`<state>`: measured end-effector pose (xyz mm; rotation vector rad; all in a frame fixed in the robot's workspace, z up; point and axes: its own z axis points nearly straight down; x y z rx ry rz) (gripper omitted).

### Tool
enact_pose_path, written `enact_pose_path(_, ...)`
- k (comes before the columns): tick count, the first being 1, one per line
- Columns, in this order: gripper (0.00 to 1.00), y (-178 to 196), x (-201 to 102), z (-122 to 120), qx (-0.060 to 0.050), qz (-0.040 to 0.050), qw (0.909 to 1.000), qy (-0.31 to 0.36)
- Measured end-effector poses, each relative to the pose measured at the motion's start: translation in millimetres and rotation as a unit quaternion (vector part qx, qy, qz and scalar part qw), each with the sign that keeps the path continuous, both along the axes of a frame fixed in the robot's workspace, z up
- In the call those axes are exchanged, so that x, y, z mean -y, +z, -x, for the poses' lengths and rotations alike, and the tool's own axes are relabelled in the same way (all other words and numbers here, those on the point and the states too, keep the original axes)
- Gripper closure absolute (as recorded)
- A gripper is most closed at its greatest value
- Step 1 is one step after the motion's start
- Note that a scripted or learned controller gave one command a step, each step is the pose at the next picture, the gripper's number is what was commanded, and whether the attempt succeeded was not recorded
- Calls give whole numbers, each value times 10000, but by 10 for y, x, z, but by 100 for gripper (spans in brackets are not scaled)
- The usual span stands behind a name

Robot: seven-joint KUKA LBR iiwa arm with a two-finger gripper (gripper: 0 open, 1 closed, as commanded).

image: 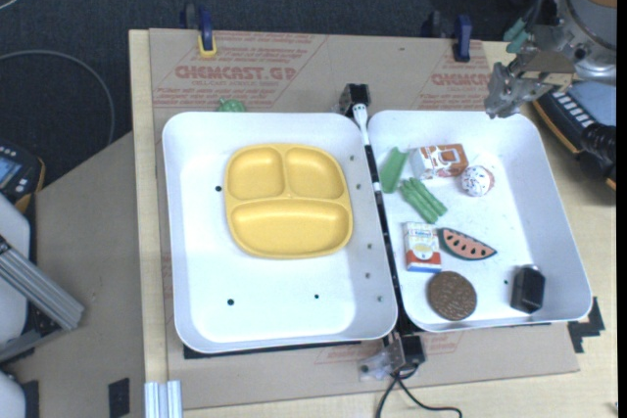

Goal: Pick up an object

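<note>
My gripper (504,101) hangs at the upper right, over the far edge of the right bin (558,201), with nothing seen between its fingers. In that bin lie green bean pods (423,199), another green piece (392,168), an orange-and-white carton (441,160), a white speckled ball (477,180), a small juice box (422,246), a watermelon slice (465,245), a brown round cookie (452,296) and a black block (528,289). The nearest things to the gripper are the ball and the carton, both below and to its left.
The left bin (196,250) holds a yellow divided plate (288,201). Blue clamps (204,24) (462,34) stand at the board's far edge. A small green piece (231,105) lies outside the left bin's far edge. A black divider (372,181) runs between the bins.
</note>
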<state>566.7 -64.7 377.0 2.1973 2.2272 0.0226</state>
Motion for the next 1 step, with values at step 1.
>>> enact_pose_path(1, 100, -849, -564, -308, -121, -2, 9999, -37)
